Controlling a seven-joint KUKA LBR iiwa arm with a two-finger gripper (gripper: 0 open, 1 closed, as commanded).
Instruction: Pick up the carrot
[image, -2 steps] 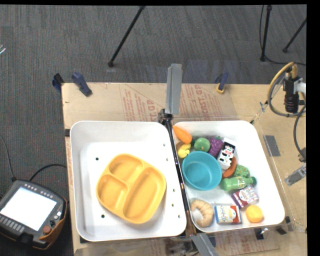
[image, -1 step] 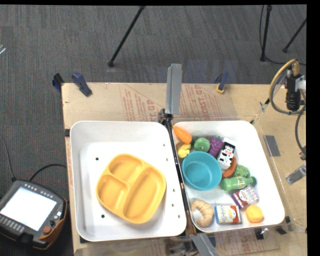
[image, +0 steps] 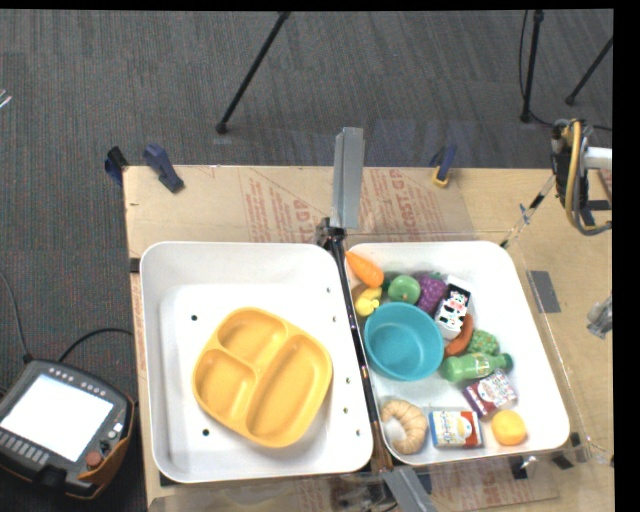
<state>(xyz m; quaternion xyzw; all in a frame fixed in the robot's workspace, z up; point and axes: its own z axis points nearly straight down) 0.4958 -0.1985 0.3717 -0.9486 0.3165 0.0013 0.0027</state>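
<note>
Down at the near left, a tablet (image: 62, 425) with a bright screen rests off the bench. Behind it sit the two white bins. One yellow plate (image: 262, 374) with three parts lies in the left bin (image: 170, 270). Toys crowd the right bin (image: 520, 290). Among them, the carrot (image: 364, 269) lies in the far left corner, right beside the wall between the bins. Its long side runs at a slant, from far left to near right. A yellow toy (image: 369, 300) sits just near of it, a green apple (image: 404, 289) just to its right, and a blue bowl (image: 403, 341) a little nearer. Part of the arm (image: 585, 185) shows far off at the right edge, well apart from the carrot. Whether its hand is open or shut cannot be told. It would likely need to travel left across the bin. The wall and the toys leave little room beside the carrot, so coming from above looks safest.
</note>
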